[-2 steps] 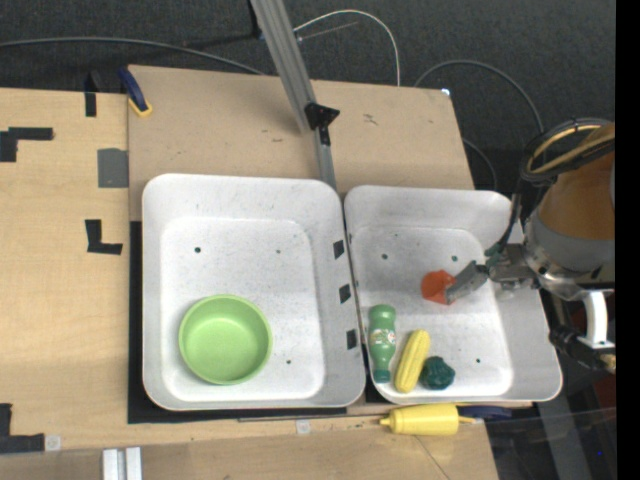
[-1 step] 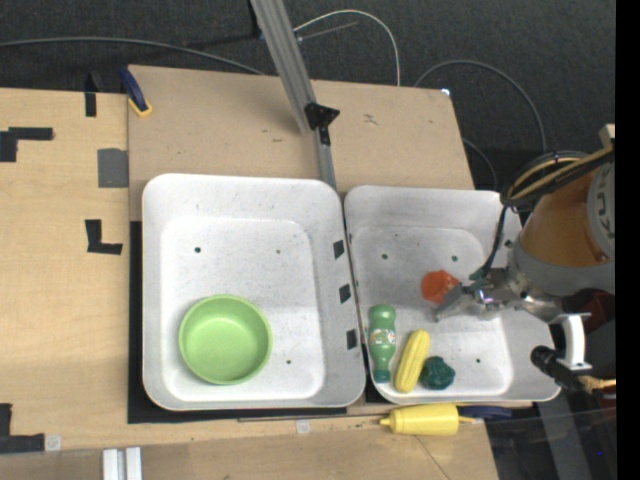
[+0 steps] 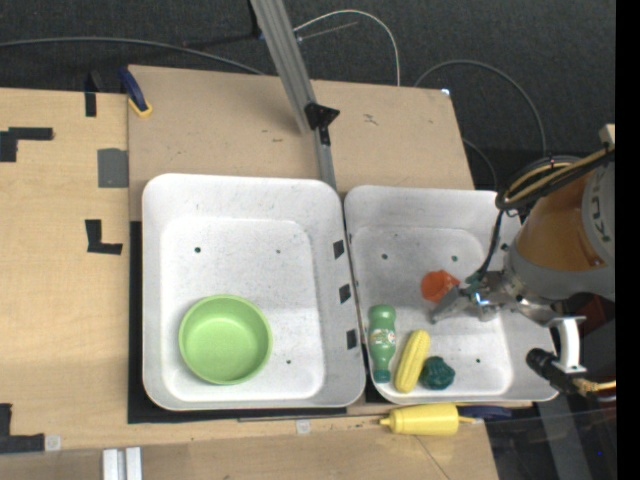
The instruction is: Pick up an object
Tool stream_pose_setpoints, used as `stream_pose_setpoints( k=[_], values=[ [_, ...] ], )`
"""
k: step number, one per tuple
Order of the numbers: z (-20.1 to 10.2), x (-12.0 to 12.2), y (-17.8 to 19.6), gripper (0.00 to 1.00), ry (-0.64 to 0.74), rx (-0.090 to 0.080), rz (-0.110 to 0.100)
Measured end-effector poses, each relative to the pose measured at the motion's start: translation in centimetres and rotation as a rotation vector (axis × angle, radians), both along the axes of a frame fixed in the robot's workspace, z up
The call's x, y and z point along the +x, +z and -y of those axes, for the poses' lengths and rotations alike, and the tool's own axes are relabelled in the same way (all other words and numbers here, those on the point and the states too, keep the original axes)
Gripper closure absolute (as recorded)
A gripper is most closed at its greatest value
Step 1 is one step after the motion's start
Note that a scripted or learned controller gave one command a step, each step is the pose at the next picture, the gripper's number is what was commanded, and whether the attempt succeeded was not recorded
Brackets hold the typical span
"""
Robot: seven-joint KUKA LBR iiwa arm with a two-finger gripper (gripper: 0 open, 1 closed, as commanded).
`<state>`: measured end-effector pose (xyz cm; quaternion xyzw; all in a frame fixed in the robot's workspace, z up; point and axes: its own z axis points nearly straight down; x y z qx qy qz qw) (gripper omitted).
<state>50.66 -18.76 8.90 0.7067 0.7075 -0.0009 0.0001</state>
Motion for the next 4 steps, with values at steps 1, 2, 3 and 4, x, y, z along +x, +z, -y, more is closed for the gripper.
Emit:
stream_pose_setpoints(
  k=[1, 2, 3, 4],
  values=[
    [-0.1, 0.0, 1.0, 1.0, 0.001, 0.001, 0.0],
    [0.3, 1.1, 6.5, 1.0, 0.001, 0.0, 0.005],
    [0.3, 1.2, 11.8, 1.0, 0.001, 0.0, 0.005],
    [-5.8, 2.1, 11.8, 1.0, 0.006, 0.003, 0.0]
  ],
)
